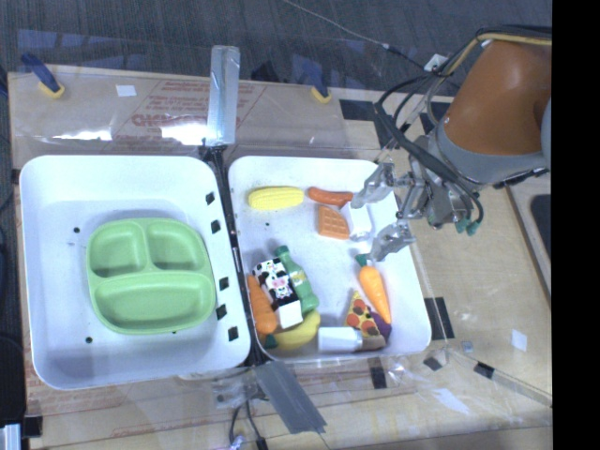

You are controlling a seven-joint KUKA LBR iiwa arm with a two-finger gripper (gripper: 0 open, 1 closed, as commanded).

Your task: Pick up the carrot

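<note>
Carrot (pixel 375 292) lies in the right bin (pixel 405 181), against its right wall, orange body running near-to-far with the green top at the far end. Gripper (pixel 382 216) hangs over the right side of that bin, just beyond the carrot's green top; its two fingers (pixel 373 187) are spread apart with bare white bin floor between them, nothing pinched. One fingertip sits close above the carrot top, but contact cannot be judged from this angle.

Neighbours in the right bin: pizza slice (pixel 364 319) touching the carrot's near end; white block (pixel 338 339) at the near wall beside it; banana (pixel 294 332) and a cow-print carton (pixel 277 282) left of centre, with a green bottle (pixel 298 284) alongside; a second orange vegetable (pixel 262 306) against the left wall. Farther back: corn cob (pixel 277 198), sausage (pixel 329 196) and an orange waffle piece (pixel 332 223), the last just left of the gripper.

Left bin (pixel 37 195) holds a green divided plate (pixel 150 276), well apart from the carrot.

Arm (pixel 492 101) enters from the right, cables looped around the wrist.
</note>
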